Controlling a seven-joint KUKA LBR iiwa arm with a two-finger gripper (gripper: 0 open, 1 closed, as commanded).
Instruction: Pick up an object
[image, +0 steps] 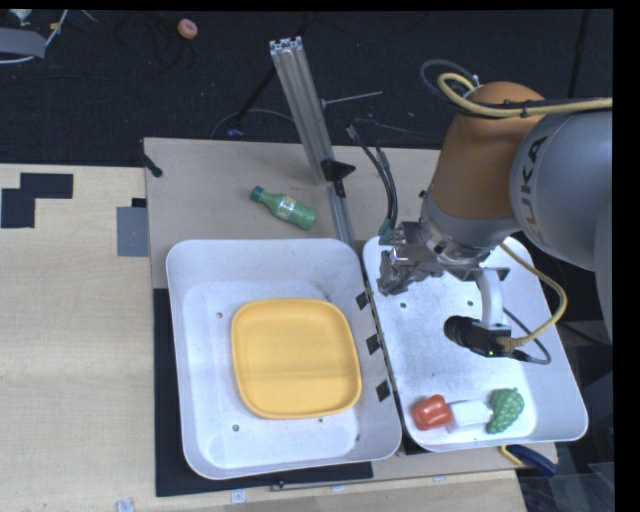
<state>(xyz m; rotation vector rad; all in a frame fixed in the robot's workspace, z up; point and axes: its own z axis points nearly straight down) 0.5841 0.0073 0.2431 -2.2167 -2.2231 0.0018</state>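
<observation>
The claw (397, 268) is over the back left corner of the right bin (425, 345), near the edge shared with the left bin (200, 300); honestly can't tell if it's open or closed. Grabbable stuff: a red toy (431, 411), white piece (466, 412) and green broccoli-looking toy (505, 409) sit in a row at the right bin's front, well apart from the claw; a yellow plate (295, 357) lies flat in the left bin; a green bottle (284, 206) lies on the tabletop (200, 190) behind it.
</observation>
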